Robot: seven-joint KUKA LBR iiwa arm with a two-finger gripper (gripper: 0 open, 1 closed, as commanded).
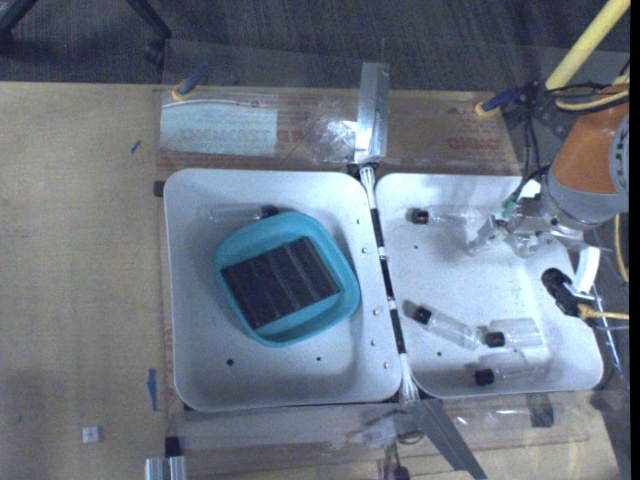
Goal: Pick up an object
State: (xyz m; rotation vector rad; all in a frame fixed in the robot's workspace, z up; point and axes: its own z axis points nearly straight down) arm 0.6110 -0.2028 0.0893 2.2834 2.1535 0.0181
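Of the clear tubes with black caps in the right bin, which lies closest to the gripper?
The clear tube along the right bin's far side, black cap pointing left; its other end reaches the gripper. The other two tubes lie near the front edge.

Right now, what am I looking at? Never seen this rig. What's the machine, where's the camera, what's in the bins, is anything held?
One fixed camera looks down at a slant on a bench with two shallow white bins. The grey arm with an orange band comes in from the right; its gripper hangs over the right bin, and I can't tell whether it holds anything. The left bin holds a teal dish with a dark ribbed insert and a clear tube. The right bin holds several clear tubes with black caps.
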